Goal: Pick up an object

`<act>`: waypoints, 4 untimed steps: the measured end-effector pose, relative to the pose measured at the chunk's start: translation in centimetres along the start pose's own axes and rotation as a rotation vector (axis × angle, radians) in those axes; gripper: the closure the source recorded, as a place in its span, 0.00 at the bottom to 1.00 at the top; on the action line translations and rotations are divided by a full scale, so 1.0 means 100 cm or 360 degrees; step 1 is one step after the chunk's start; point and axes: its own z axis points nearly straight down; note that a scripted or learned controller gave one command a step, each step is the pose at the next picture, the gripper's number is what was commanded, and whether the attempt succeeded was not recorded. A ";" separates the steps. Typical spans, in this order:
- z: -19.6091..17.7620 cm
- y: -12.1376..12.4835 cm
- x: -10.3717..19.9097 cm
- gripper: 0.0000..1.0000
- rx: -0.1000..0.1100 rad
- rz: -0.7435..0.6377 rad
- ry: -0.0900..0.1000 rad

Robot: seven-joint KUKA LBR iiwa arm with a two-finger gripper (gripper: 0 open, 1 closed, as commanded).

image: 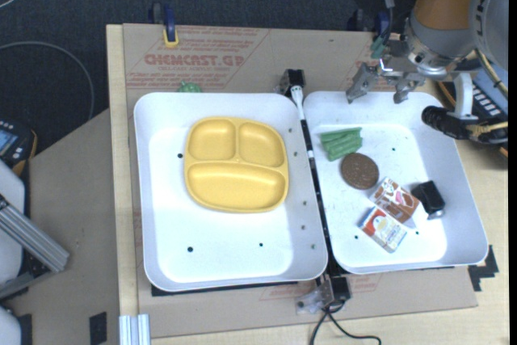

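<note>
- Grey arm with its orange band sits at the top right, and the gripper (377,86) hovers over the far rim of the right bin (464,242) — jaws spread wide, nothing between them.
- Candidates all lie in that right bin: a green bundle (342,141) near the far left corner, a brown disc (359,170) just below it, two small printed cartons (389,212) toward the near side, and a black block (428,197) just beside them.
- The left bin (161,246) carries a yellow divided plate (237,164), well apart from the jaws.
- My call: the step in hand is the approach, with no pick made yet.
- The green bundle is the nearest target; it looks soft and long, so the jaws should straddle its short width and come down square.
- The disc looks flat — likely hard to pinch off the bin floor.
- The cartons touch each other; going there risks nudging one aside.
</note>
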 end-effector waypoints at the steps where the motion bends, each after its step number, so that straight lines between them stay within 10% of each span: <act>1: -0.011 0.001 0.000 1.00 -0.0006 -0.0002 -0.0001; 3: -0.068 -0.090 0.127 1.00 0.0006 -0.0009 0.0003; 4: -0.092 -0.075 0.190 1.00 -0.0008 -0.0009 0.0001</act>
